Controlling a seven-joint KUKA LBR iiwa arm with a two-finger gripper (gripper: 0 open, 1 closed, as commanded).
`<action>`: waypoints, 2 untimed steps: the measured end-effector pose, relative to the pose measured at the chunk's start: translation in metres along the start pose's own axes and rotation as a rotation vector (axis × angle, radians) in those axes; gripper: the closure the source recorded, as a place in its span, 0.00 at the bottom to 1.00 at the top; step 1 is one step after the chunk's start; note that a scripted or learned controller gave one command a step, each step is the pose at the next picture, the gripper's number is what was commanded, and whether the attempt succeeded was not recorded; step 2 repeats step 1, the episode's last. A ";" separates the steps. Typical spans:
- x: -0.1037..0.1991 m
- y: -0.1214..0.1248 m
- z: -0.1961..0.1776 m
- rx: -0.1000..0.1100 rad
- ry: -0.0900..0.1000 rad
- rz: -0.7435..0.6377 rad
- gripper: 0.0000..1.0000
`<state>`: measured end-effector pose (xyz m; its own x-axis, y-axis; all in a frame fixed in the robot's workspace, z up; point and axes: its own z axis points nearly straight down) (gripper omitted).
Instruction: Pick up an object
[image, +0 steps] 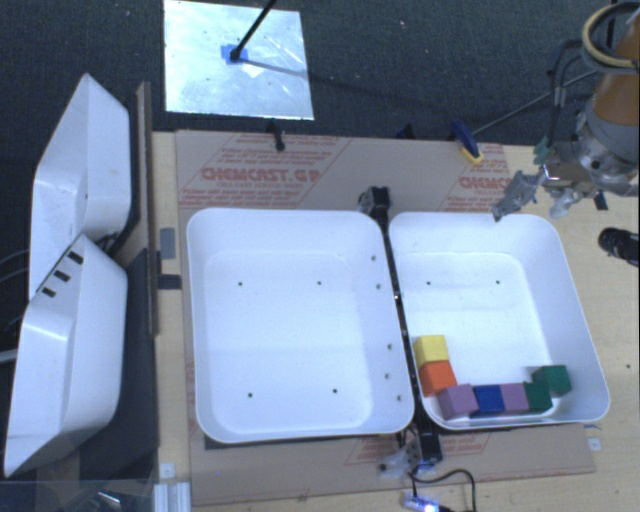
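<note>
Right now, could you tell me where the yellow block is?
The yellow block sits in the right bin, near its lower left corner, directly above the orange block.

The arm (612, 95) runs off the right edge, and the green block (549, 380) partly hides another behind it.

My wrist (612, 110) wore an orange band above a grey metal collar — black cables looped beside it — and my gripper (537, 194) was pale grey, its fingers glinting.
</note>
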<state>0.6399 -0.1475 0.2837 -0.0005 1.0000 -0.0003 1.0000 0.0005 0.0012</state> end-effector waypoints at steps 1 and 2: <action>0.016 -0.006 0.090 0.007 0.001 -0.001 0.00; 0.016 -0.006 0.090 0.007 0.001 -0.001 0.00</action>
